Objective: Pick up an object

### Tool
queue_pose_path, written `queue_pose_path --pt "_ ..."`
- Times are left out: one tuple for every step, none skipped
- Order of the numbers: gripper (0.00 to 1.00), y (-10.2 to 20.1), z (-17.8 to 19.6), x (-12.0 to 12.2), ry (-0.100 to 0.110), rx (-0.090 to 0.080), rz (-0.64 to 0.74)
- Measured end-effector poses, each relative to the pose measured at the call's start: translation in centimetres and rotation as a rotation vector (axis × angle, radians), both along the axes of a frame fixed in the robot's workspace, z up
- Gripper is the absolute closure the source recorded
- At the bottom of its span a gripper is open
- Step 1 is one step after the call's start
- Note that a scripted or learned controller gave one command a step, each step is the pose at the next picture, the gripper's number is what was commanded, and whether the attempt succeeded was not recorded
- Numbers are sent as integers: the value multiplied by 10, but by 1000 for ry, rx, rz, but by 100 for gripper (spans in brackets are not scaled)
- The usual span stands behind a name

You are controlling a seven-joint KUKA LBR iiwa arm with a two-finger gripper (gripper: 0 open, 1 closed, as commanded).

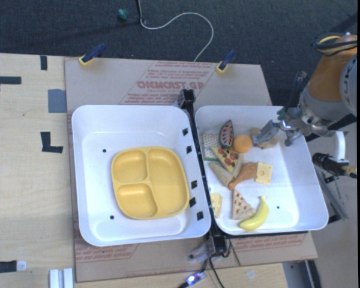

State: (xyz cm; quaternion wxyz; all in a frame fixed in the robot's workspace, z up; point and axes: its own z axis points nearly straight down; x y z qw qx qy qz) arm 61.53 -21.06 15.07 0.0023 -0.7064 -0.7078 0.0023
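Left bin (84, 161): white, shallow. Holds one yellow divided plate (149, 182) with three compartments, lying flat at the bin's centre.

Right bin (306, 185): white, shallow, touching the left bin along a black-clipped seam. Holds toy foods, grouped toward its left half:
- watermelon slice (227, 134), near the far-left corner;
- pizza slice (228, 157), just beside the watermelon, nearer the front;
- orange (243, 143), right of the watermelon;
- drumstick (245, 174), centre, touching the cheese wedge (263, 173) at its right;
- triangular sandwich piece (240, 204), toward the front edge;
- banana (256, 216), at the front edge, just beside the sandwich.

Gripper (270, 133): over the far-right part of the right bin, just right of the orange. Fingers appear parted with nothing between them, though the view is small and blurred here.
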Motion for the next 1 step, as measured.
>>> queue_pose_path --pt "0 7 -60 5 -1 0 1"
